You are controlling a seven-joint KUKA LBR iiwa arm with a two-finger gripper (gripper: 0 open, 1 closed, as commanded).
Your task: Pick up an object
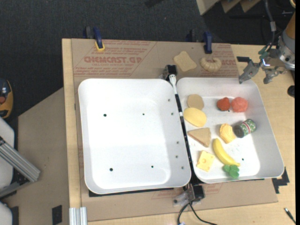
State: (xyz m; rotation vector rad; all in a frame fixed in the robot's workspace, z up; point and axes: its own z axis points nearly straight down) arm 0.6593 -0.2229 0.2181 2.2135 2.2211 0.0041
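The right bin [267, 146] holds toy food: a tan potato [195, 101], a yellow lemon [195, 116], a strawberry [224, 104] beside a red tomato [239, 104], a sandwich wedge [200, 136], a banana [222, 152], a cheese cube [205, 161], a green broccoli [231, 171], a yellow piece [227, 133] and a small can [244, 128]. My gripper [257, 75] hangs above the bin's far right corner, fingers spread, open with nothing between them.
The left bin [131, 135] lies beside the right one. A bread slice [184, 61] and a small ring-shaped pastry [211, 63] rest on the cardboard behind the bins. Blue clamps [98, 37] hold the board's far edge.
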